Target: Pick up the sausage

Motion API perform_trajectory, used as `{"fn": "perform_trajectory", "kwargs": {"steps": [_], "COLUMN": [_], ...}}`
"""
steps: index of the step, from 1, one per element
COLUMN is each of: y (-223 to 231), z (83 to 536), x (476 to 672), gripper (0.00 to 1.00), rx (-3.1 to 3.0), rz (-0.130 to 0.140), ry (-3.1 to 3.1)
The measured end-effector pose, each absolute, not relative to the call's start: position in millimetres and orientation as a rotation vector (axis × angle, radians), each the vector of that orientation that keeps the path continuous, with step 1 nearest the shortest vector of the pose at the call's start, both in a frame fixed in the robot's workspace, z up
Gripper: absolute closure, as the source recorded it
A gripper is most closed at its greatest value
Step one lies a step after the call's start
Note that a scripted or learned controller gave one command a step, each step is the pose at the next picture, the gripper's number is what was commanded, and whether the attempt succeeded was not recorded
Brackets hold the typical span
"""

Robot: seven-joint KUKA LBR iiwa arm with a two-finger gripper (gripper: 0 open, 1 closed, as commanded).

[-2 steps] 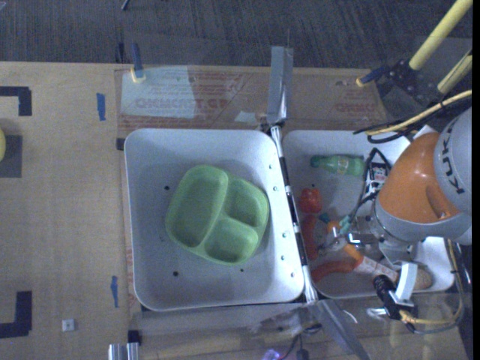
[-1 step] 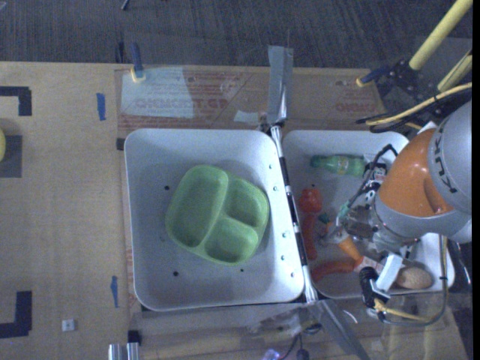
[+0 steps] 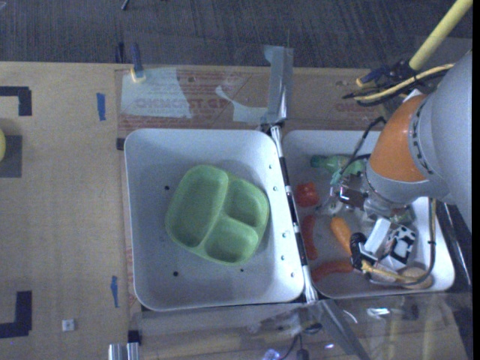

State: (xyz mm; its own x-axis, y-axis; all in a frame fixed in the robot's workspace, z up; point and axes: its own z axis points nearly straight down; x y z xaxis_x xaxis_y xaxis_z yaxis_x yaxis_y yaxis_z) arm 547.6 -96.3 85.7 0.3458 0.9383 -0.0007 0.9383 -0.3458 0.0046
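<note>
Several toy foods lie in the right bin [image 3: 442, 272]. A reddish sausage-shaped piece [image 3: 332, 267] lies near the bin's front wall. A second long red piece [image 3: 308, 235] runs along the left wall, and I cannot tell which of the two is the sausage. My gripper [image 3: 345, 194] hangs low over the middle of the right bin, under the orange wrist band [image 3: 396, 152]. It is above and behind the front red piece, with an orange carrot [image 3: 341, 233] between them. Nothing shows held in it.
A round red tomato-like piece [image 3: 305, 194] sits just left of the gripper, and a green piece [image 3: 327, 161] lies at the bin's back. The left bin [image 3: 146, 223] holds a green divided plate [image 3: 217, 214]. A metal divider [image 3: 289, 208] separates the bins.
</note>
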Motion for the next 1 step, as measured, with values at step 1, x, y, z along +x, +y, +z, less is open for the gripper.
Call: {"fn": "perform_trajectory", "kwargs": {"steps": [1], "y": [-93.4], "z": [86.1], "x": [481.3], "gripper": [0.00], "rx": [2.661], "rz": [0.006], "ry": [1.670]}}
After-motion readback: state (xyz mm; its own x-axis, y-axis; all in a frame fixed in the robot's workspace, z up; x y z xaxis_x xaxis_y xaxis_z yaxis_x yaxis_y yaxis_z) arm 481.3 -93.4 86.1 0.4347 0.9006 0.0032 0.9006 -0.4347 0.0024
